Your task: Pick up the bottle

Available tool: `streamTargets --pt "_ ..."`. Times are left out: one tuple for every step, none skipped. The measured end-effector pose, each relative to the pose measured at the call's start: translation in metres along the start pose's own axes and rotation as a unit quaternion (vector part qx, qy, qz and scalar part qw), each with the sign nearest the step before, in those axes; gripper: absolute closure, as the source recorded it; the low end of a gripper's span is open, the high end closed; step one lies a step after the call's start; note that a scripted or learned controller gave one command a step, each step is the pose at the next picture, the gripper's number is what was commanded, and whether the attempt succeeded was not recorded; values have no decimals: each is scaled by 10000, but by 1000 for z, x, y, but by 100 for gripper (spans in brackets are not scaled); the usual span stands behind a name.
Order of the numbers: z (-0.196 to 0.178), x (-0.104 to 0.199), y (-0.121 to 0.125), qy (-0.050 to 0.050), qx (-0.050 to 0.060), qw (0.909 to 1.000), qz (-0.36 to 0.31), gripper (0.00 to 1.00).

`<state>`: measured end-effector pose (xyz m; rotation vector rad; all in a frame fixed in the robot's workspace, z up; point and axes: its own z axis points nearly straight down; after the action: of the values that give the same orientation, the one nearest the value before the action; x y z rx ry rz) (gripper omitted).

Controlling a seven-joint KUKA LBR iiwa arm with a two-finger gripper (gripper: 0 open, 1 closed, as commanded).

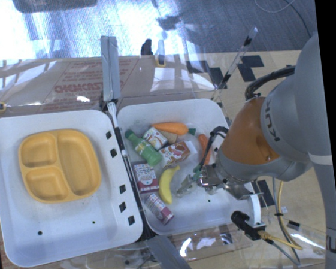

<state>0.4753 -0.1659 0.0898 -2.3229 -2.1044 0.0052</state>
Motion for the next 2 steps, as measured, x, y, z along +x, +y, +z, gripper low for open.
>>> streamTargets --pt "-115 -18 26 -14 -18 9916 -1292 0" --pt "-213 8 0 -17 -20 9955 -947 0"
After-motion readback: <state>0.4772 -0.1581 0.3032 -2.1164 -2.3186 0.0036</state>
